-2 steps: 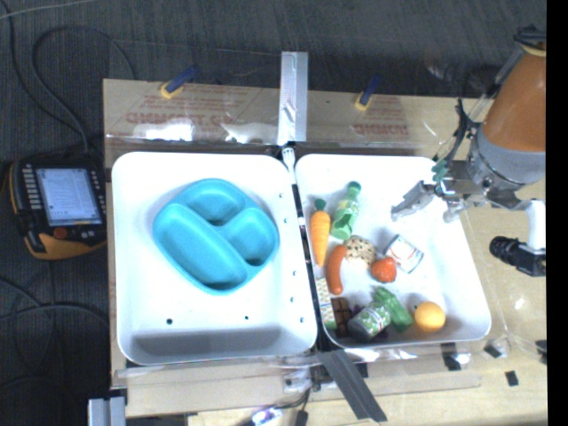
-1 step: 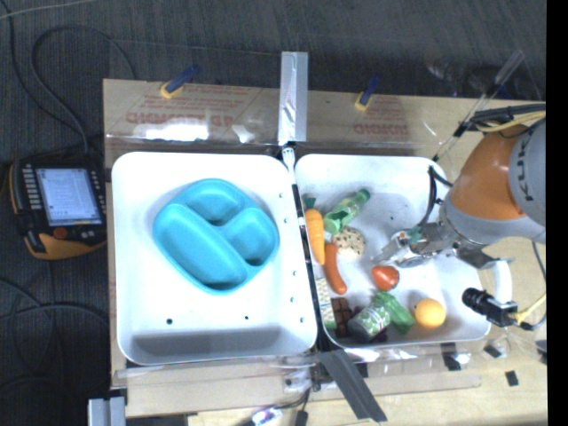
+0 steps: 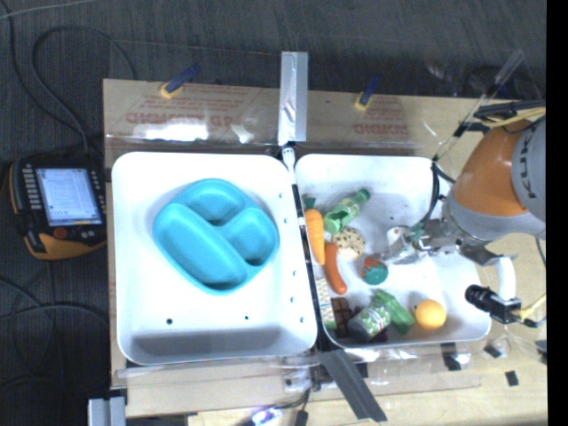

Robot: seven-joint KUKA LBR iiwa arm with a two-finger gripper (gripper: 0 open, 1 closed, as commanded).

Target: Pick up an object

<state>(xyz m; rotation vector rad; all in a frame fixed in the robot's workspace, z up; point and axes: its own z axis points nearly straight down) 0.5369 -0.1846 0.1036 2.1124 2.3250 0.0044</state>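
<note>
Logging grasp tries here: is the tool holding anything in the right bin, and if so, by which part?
It cannot be told. The tool sits low in the right white bin, beside the teal round object, but no object shows between its tips.

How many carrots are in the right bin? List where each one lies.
2. One carrot lies along the bin's left wall, and the other carrot lies just right of it, nearer the front. More could be hidden under the pile at the front.
</note>
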